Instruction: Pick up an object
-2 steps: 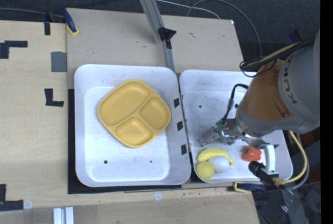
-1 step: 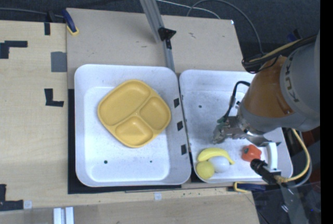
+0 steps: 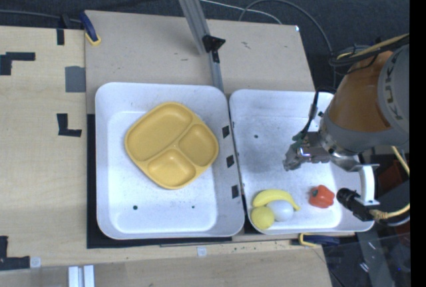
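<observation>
On the left of the tabletop [image 3: 46, 146] lie a few dark tape marks, well apart from the work. The left bin [image 3: 110, 212] holds a yellow divided plate [image 3: 172, 144], lying flat and turned at a slant in the bin's middle; broad and shallow, it is judged a poor candidate for a two-finger pinch. A grey metal pole [image 3: 190, 2] slants down from above and ends at the seam where the two bins meet.

The right bin [image 3: 266, 112] keeps its small items gathered along the near edge: a yellow banana [image 3: 274, 197] curved over a pale ball [image 3: 283, 210], with a yellow round fruit [image 3: 262, 217] touching both. A red pepper-like piece [image 3: 321, 196] sits just beside this cluster, to its right.

The jaws [image 3: 297, 154] hang over bare bin floor, above and between the cluster and the red piece. How far they are parted cannot be told, and nothing shows between them. The arm [image 3: 363, 102] enters from the right, so the red piece is probably the handiest pick.
</observation>
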Controlling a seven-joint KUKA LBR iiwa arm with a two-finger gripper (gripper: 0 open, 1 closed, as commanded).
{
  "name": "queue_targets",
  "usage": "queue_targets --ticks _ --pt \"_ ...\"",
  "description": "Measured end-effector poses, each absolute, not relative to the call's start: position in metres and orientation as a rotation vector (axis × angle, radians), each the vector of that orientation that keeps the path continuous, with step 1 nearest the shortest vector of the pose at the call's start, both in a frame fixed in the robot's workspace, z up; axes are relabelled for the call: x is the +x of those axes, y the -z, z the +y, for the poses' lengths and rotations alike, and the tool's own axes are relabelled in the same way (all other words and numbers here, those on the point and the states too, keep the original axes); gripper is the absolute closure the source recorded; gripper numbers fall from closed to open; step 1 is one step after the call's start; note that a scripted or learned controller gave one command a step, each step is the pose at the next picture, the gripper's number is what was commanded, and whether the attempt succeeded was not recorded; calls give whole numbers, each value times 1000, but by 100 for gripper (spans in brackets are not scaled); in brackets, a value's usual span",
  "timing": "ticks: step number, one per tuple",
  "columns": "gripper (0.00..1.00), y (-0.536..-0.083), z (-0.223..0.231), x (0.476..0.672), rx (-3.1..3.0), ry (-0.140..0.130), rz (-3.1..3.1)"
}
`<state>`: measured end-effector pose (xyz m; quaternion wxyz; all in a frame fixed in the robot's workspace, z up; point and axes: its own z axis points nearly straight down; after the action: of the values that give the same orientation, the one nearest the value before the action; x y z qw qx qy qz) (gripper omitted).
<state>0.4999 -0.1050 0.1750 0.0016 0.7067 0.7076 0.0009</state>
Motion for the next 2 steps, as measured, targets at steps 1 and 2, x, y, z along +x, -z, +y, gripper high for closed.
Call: queue_targets --ticks 1,2 --pt "100 -218 -110 498 2219 -2 2221" --pt "100 -266 -110 499 2217 -3 2221"
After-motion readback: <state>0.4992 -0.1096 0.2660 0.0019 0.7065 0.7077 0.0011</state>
